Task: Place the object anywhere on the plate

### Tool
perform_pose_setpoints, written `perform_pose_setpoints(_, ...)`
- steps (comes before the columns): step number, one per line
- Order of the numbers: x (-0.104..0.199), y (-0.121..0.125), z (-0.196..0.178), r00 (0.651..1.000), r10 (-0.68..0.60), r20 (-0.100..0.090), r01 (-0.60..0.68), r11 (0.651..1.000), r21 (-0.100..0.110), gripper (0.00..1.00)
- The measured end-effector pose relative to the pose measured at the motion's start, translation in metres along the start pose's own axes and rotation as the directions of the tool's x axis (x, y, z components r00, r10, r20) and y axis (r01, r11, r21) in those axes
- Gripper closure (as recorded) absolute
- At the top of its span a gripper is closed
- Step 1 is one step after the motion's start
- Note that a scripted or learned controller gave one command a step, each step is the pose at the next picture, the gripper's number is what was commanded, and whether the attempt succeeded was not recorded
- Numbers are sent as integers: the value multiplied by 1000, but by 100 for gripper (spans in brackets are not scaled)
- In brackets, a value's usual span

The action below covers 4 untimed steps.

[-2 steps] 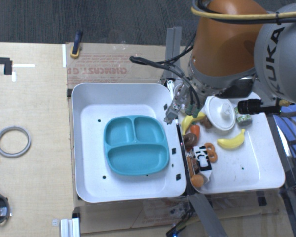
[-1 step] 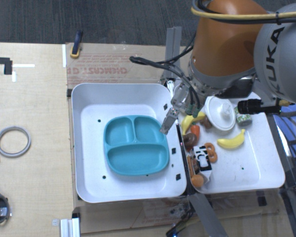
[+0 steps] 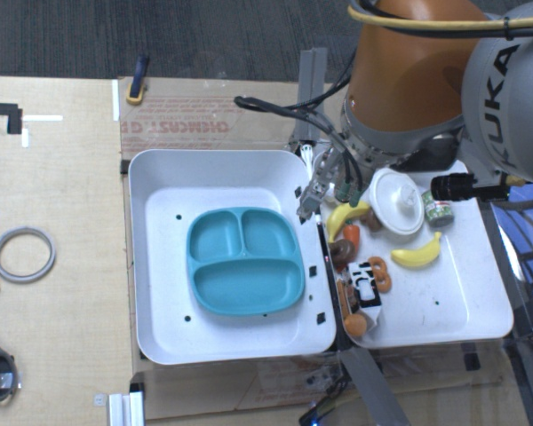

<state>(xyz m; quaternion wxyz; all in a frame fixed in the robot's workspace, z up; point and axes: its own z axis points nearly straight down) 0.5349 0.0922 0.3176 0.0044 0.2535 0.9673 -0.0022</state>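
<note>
Overhead slanted view of a bench w/ two shallow white bins side by side. The gripper hangs over the seam between the bins, near their far edge, just beside the left bin's right wall. Its fingers are dark, thin and bunched under cables; can't tell if they are spread or pressed together, and nothing is visible between them. Above the gripper sits the arm, grey w/ a large orange band, coming in from the right and covering the far part of the right bin.

Left bin: a blue plate w/ three compartments lies roughly in the middle, two small sections at the far side, one long section nearer the camera.

Right bin: items crowd its left and far parts. A white round lid or cup sits near the gripper, a banana just left of it, partly tucked under the wrist. A second banana lies toward the bin's middle. A brown round item and a black-and-white block lie along the left wall, an orange-brown item nearest the camera. A small can lies right of the white lid.

On the bench at left: a grey ring. Cardboard lies beyond the left bin.
</note>
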Motion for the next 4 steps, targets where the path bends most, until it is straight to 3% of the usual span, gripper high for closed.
perform_pose_setpoints(1, 0, 0, 0, 1000, 0, 0, 0, 1000, 0, 0)
perform_pose_setpoints(2, -1, 1, -8, 1000, -1, 2, 1, 1000, 1, 100)
perform_pose_setpoints(3, 75, 39, -30, 1000, 30, -8, -30, 1000, -2, 100)
perform_pose_setpoints(4, 75, 38, -30, 1000, 30, -8, -30, 1000, -2, 0)
